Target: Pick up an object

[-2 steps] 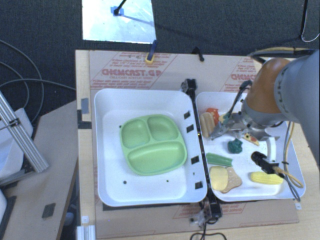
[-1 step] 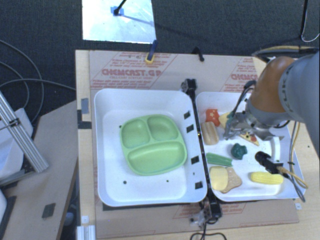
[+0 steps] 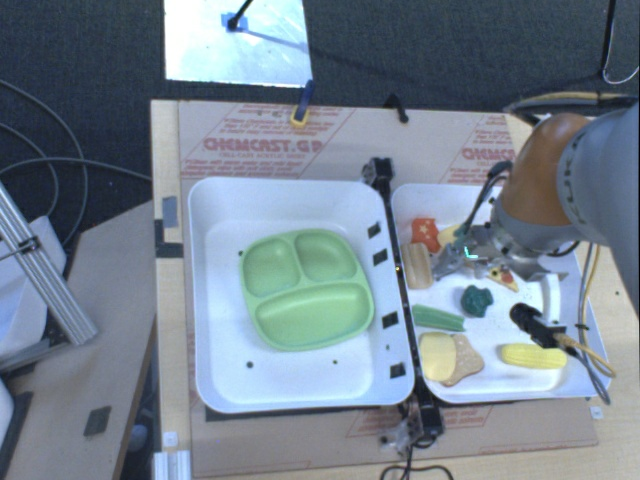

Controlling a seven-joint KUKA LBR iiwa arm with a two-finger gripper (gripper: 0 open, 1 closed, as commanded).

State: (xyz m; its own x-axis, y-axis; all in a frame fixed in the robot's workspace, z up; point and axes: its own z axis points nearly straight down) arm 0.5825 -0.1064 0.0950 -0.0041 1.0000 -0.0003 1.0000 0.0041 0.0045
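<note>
Where the two white bins sit side by side on the counter [image 3: 120,268], the left bin [image 3: 215,298] holds one green plate [image 3: 305,288] with three compartments, lying flat near its middle. The right bin [image 3: 575,383] holds the loose toy foods:

- One red piece [image 3: 425,233] lies near the far wall.
- One tan roll [image 3: 417,266] lies just below the red piece.
- One long green pod [image 3: 438,318] lies near the dividing wall.
- One dark green broccoli [image 3: 476,300] lies beside the pod.
- One round yellow piece [image 3: 436,356] touches one brown slice [image 3: 465,360].
- One yellow corn cob [image 3: 532,356] lies at the near right.

The gripper [image 3: 480,258] hangs over the far half of the right bin, between the red piece and the broccoli. The wrist hides it from above, so I cannot tell whether it is apart or together, and nothing shows clamped in it. One small orange scrap [image 3: 503,276] lies partly under it. The grey arm [image 3: 600,183] covers the bin's far right corner. One printed cardboard sheet [image 3: 260,143] lies beneath both bins.
</note>
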